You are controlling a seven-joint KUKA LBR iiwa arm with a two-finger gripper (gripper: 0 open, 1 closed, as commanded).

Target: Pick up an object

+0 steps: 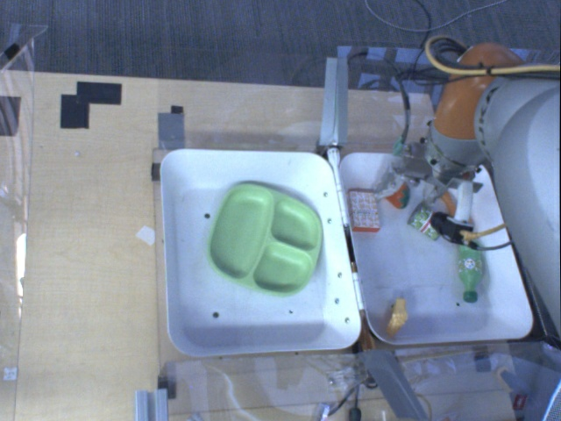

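Observation:
My gripper hangs low over the back of the right bin, under the orange wrist band. An orange object lies partly hidden right beneath it, and a small green packet sits just in front of it. Left of these, a red and white box rests against the bin's left wall. A green bottle lies near the right wall. A small yellow item sits at the front.
The left bin holds a green divided plate. A metal post stands behind the seam between the two bins. The grey arm covers the right bin's far right corner.

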